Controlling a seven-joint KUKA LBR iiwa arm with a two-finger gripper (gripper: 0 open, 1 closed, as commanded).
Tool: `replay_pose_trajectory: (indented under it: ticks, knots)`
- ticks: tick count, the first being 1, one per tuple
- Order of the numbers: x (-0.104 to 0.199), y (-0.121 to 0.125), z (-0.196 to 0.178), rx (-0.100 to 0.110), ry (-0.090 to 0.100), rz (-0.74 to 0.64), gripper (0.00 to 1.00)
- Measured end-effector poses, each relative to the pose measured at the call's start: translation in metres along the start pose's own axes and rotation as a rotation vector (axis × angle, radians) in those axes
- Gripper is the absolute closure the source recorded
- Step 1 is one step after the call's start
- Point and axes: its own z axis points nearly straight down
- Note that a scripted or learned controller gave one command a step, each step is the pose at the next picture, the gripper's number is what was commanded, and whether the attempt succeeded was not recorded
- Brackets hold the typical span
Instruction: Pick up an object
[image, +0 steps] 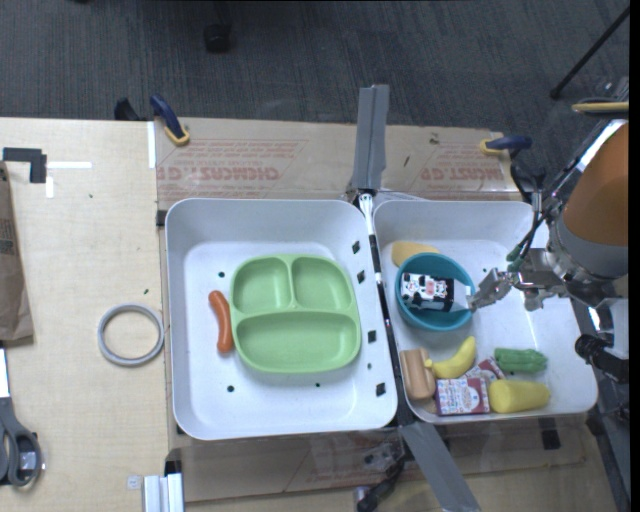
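Bins: two white, centre frame.
Left bin (190, 330): one green tray (295, 312), one sausage (222, 321).
Gripper (490, 290): grip state unclear, beside one blue bowl (434, 292).

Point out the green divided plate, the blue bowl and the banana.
green divided plate (296, 335): camera view, on its large lower compartment.
blue bowl (432, 315): camera view, on its front rim.
banana (455, 358): camera view, mid-body.

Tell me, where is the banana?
The banana lies in the right bin, just below the blue bowl and beside the red carton.
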Motion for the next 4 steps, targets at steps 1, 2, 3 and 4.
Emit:
replay_pose_trajectory:
  ticks: [1, 2, 3, 4]
  knots:
    - [-0.009, 0.038, 0.068, -0.002, -0.001, -0.226, 0.0]
    - [-0.013, 0.086, 0.102, -0.002, -0.001, -0.194, 0.0]
    - [-0.014, 0.087, 0.091, -0.006, -0.001, -0.191, 1.0]
    - [0.029, 0.103, -0.034, -0.001, -0.002, -0.01, 1.0]
